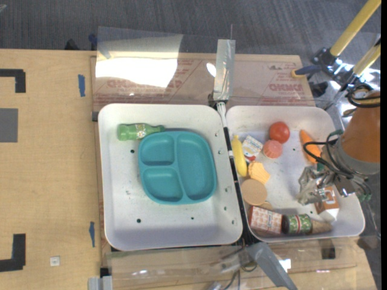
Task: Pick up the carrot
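Observation:
The carrot (pixel 309 144) is a short orange piece lying against the right bin's (pixel 284 116) far right wall, partly behind the arm's cables. My gripper (pixel 312 187) hangs low in the right bin, in front of the carrot and a little to its left. Its metal fingers point down near the bin floor, close to a small brown and white packet (pixel 328 202). The carrot is apart from the gripper.
The right bin also holds a red tomato (pixel 279 130), a pink ball (pixel 273 149), a banana (pixel 239 156), cheese (pixel 259 173), a tan disc (pixel 254 193) and a lying bottle (pixel 284 223). In the left bin lie a teal divided plate (pixel 177 165) and a green bottle (pixel 138 130).

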Available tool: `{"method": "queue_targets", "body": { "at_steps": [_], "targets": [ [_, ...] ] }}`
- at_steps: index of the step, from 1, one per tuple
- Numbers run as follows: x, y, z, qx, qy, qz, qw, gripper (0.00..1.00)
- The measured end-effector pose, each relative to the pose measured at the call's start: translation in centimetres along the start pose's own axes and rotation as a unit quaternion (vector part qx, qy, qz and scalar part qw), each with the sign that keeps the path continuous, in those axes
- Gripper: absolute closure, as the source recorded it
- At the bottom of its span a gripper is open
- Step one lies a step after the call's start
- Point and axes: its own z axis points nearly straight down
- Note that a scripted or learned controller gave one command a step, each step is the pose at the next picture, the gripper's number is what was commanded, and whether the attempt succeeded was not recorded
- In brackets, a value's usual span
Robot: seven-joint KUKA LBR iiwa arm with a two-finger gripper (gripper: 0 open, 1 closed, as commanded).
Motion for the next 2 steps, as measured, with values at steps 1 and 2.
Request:
{"method": "queue_targets", "body": {
  "at_steps": [1,2],
  "targets": [
    [-5.9,1.4,-13.2,0.001,-0.004,0.062,0.9981,1.0],
    [-2.5,-0.1,0.4,0.001,-0.002,0.005,1.0,1.0]
  ]
}}
